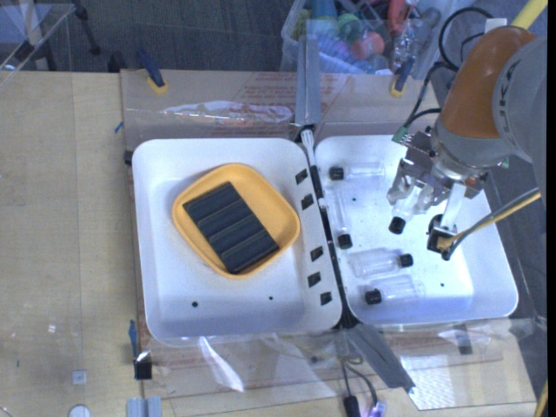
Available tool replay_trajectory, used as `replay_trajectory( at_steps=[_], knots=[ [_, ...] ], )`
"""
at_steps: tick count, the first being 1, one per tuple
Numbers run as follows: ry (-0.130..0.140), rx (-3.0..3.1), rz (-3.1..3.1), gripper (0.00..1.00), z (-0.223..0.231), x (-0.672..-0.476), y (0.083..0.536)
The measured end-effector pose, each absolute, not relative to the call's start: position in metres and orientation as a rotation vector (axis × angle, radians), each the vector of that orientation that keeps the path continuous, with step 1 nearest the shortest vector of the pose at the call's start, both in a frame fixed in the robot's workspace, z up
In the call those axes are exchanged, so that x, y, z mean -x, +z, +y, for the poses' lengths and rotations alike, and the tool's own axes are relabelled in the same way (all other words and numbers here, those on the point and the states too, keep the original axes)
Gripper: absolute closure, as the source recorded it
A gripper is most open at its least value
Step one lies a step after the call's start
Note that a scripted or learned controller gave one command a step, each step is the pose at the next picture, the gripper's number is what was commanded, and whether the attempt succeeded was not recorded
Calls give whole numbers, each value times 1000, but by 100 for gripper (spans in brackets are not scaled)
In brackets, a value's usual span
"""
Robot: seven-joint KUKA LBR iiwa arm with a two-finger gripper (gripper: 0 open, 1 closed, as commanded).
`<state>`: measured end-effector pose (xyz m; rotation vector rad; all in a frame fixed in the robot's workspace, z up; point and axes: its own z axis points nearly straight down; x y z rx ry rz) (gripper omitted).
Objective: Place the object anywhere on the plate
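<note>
**Well apart: pincer over the right bin, slab on the plate**

Lying flat in the middle of the rounded square yellow plate [271,194]: black ribbed rectangular slab [234,227], set at a slant. Plate itself resting in the left shallow white bin [156,241].

Hanging over the right shallow white bin [491,281], past the central divider with its row of black clips [313,226]: two-finger pincer [420,220], well apart from slab and plate. Released or clenched: cannot tell from this angle. Above it, grey wrist and orange band [482,72], reaching in from the right. Crossing near the pincer, a thin yellow rod [499,217].

Scattered on the right bin's floor: several small clear vials with black caps [382,262], some near, one toward the far left corner.

Underneath both bins, a pale wooden bench [61,233], with crumpled clear plastic film at the far and near edges. Beyond the far edge, dark carpet and a clear tub of coloured toys [365,16].
</note>
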<state>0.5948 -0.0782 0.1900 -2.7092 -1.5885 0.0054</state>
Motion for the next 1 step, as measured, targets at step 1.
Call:
replay_trajectory(
  at_steps=[1],
  knots=[
    [5, 2709, -1588, 0, -78, -595, 190]
  ],
)
